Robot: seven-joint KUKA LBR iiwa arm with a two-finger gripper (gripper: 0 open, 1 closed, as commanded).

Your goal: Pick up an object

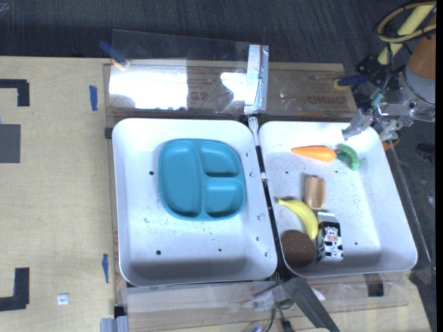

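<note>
Fingers (pixel 361 125) hang near the carrot (pixel 315 153); open or closed, I cannot tell. Carrot looks light, hard; grab its middle.

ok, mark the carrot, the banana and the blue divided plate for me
carrot (pixel 315 153): camera view, middle of the orange body.
banana (pixel 304 216): camera view, middle of the yellow curve.
blue divided plate (pixel 181 178): camera view, floor of its large left compartment.
</note>
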